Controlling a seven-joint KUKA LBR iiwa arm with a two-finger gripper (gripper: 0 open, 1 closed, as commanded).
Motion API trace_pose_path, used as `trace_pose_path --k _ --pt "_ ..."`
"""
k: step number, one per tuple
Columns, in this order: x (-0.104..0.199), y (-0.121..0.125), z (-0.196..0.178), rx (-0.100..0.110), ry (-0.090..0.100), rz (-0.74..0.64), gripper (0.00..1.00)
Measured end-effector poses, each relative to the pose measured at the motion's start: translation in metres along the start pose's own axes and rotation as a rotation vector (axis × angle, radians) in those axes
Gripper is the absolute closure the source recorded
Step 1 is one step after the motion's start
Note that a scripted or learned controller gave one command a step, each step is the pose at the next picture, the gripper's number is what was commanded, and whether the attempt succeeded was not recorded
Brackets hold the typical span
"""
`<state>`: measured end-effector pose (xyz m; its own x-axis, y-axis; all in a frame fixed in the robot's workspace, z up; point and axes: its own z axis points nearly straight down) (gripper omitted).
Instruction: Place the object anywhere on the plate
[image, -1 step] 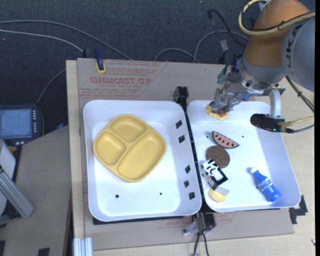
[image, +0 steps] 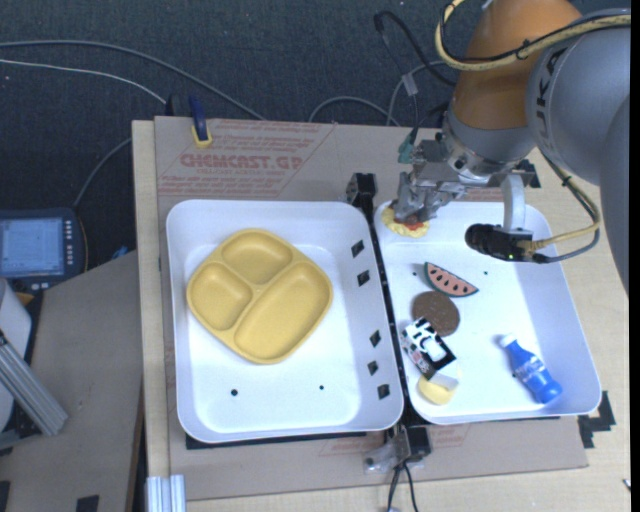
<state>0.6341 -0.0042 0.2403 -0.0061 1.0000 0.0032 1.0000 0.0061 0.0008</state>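
Arm reaches in from the right, pincer (image: 412, 212) down at the far-left corner of the right bin (image: 560, 300), right over a small yellowish object (image: 408, 228) lying flat on the bin floor near the divider. Fingers touch or nearly touch its top edge; can't tell whether they are spread or pressed together, and nothing shows clearly between them, so no confirmed hold.

Yellow plate (image: 260, 295), three compartments, sits in the left bin (image: 200, 400), well apart from the object.

Other stuff in the right bin: watermelon slice (image: 450, 280), brown disc (image: 437, 313), black-and-white piece (image: 427, 344), pale yellow wedge (image: 437, 388), blue bottle (image: 528, 371).

Step in hand looks like the grasp. To do it well: centre over the object, go low since it's flat, and keep clear of the bin wall just beside it. Confirm the hold, then lift high enough to clear the divider. Any compartment will do; release low.
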Motion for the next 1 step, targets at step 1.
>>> trace_pose_path --k 1 --pt "0.0514 0.0105 0.0103 0.000 -0.001 0.000 1.00"
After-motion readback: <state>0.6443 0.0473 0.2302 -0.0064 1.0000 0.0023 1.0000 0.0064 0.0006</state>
